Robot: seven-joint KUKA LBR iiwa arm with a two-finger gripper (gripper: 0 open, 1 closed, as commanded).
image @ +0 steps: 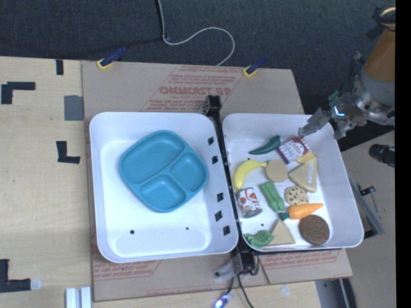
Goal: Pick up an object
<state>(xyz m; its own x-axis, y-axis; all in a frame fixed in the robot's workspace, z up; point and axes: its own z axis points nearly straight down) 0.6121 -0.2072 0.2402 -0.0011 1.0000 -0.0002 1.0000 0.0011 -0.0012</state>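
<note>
The right white bin [344, 191] holds several toy foods: a yellow banana [246, 171], a dark green chili [265, 145], a red packet [292, 151], a pale wedge [307, 172], a green pickle [273, 196], an orange carrot [304, 210], a small red-and-white can [249, 202] and a brown round cookie [314, 230]. My gripper [319, 123] hangs over the bin's far right corner, just up and right of the red packet. Nothing is seen held in it.
The left white bin [103, 191] holds a blue divided plate [164, 170]. Black clips run along the seam between the bins [221, 172]. Both bins rest on a cardboard sheet [128, 82]. A white cable [192, 37] lies behind them.
</note>
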